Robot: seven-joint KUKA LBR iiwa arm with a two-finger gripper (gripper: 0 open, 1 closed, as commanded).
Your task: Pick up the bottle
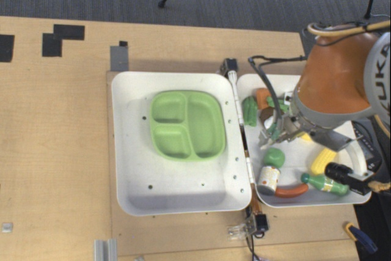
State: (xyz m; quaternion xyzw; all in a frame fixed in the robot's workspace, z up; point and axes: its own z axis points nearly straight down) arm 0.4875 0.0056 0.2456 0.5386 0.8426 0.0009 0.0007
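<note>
Hovering over the middle of the right bin [360, 150], gripper [278, 131] low among the toys; cannot tell from this slant whether released or clenched, and nothing seen in its grasp. Lying on its side near the front right corner of that bin, the green bottle [322, 184], dark cap toward the right, apart from the gripper and partly under the bulk of the arm [339, 79]. Just behind the bottle, a yellow corn cob [322, 161]; touching or nearly touching its left end, a red sausage [290, 191]; further left, a small can [267, 178] and a round green piece [274, 157]. Best to shift toward the front right first, staying high enough to pass over the corn cob, then turn the wrist so as to close across the narrow width of the bottle and not along its length. Aim for mid-body (probably the roundest and most slippery part, so squarely centred or not at all). Descend straight, keep clear of the bin wall, avoid pinching the sausage along with it. Leave the left bin [131, 150] and its green divided plate [186, 125] alone.
</note>
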